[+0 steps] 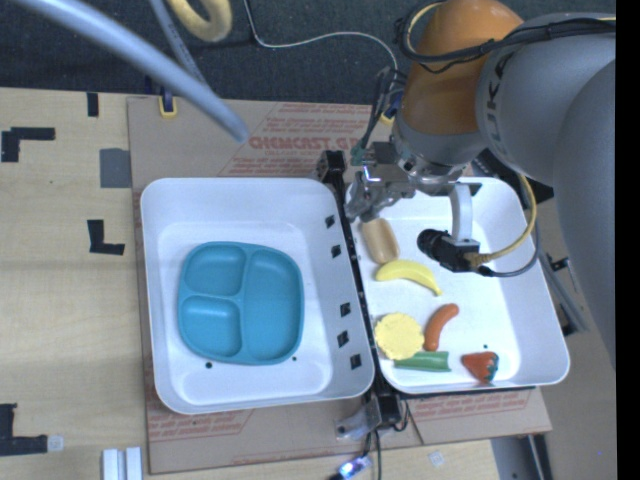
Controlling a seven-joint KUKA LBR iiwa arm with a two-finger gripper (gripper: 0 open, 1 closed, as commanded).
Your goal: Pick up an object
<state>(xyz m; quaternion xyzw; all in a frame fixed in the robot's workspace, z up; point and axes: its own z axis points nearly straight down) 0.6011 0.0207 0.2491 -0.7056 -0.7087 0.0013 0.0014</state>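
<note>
My gripper (pixel 368 198) hangs over the far left corner of the right bin (pixel 530 298), under the orange wrist band. Just below it a tan bread-like piece (pixel 380 239) lies against the bin's left wall, close to the gripper's tip. A yellow banana (pixel 408 274) lies a little nearer the front. Further forward sit a yellow round piece (pixel 398 335), a red-orange sausage (pixel 440 325), a green bean pod (pixel 421 362) and a red piece (pixel 480 365).
The left bin (pixel 160 228) holds a blue divided plate (pixel 241 302). A black divider with clips (pixel 345 268) separates the two bins. The grey arm covers the right bin's far right side. A black cable connector (pixel 447 248) hangs over the right bin.
</note>
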